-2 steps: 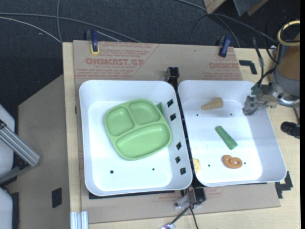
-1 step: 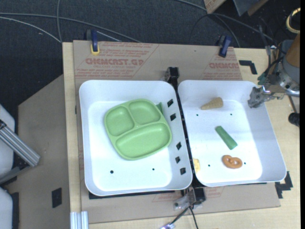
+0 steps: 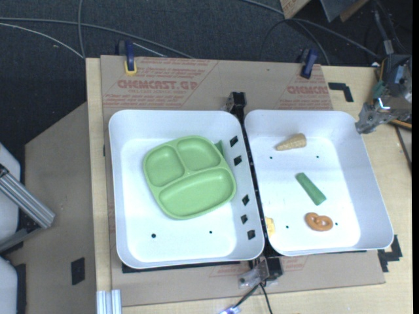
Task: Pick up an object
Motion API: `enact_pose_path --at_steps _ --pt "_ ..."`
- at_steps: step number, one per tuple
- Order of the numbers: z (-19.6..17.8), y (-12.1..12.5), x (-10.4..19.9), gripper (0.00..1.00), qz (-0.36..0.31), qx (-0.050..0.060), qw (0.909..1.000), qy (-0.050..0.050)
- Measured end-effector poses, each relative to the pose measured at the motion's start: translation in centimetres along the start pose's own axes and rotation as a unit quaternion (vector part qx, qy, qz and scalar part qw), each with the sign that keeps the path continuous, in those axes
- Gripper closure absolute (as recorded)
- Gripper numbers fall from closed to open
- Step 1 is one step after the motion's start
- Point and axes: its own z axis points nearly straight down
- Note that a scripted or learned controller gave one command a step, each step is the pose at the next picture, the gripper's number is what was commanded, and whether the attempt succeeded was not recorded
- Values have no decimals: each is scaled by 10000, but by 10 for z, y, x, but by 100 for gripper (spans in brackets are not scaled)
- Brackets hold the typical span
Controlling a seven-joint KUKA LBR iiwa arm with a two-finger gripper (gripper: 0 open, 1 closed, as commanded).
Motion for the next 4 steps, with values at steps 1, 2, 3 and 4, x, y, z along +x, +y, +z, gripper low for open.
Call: enact_pose_path --at_steps 1,2,3,4 --pt "17 -12 53 100 -18 56 10000 29" --pt "32 -26 104 100 -16 61 10000 29" --pt "44 -33 159 100 -21 60 10000 30" --pt "36 -40 210 100 -22 51 10000 28"
